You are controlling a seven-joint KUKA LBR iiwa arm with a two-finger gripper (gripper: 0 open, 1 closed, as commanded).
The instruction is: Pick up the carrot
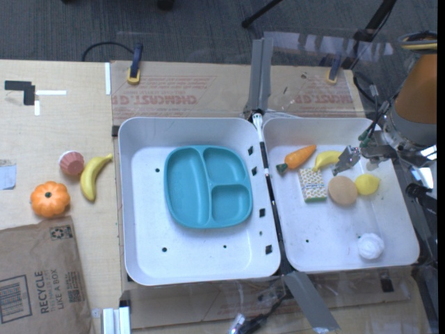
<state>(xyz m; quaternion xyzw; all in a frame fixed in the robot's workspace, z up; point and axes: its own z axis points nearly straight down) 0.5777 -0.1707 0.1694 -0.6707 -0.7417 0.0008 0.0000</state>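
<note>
The carrot (299, 156), orange with a green stub at its left end, lies in the upper left of the right bin (389, 256). My gripper (350, 160) hangs over the same bin, to the right of the carrot, just past a small yellow banana (325, 160). Nothing shows between its fingers, and the gripper stands apart from the carrot.
Close by in the right bin are a sponge-like block (313, 184), a tan egg-shaped thing (342, 191), a lemon (368, 184) and a white lump (370, 245). The left bin (139, 249) holds a teal divided plate (208, 186). A pumpkin (50, 199), a banana (94, 176) and a cupcake (71, 163) lie on the bench at left.
</note>
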